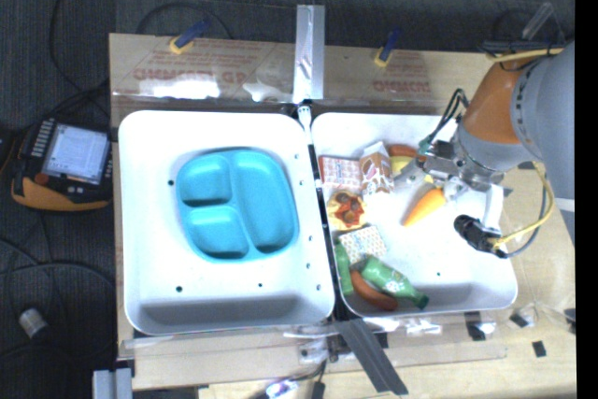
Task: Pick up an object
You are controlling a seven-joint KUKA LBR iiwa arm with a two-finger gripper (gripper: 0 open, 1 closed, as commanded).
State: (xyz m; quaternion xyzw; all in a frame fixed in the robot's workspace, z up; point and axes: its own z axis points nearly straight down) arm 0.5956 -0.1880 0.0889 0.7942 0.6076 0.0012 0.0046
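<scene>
Camera view: my gripper [447, 171] is low in the right bin [486, 290], carrot [422, 205] just below and touching or nearly so. Can't tell if jaws are apart or together. Nothing lifted yet, so grasp and lift remain, imo. Other items lie left of me.

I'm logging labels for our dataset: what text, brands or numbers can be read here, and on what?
None can be read with confidence.
Reddish lettering on the plastic sheet behind the bins: too blurred.
Print on the snack packets in the right bin: too small.
Handheld device's screen on the floor: glare, unreadable.
</scene>
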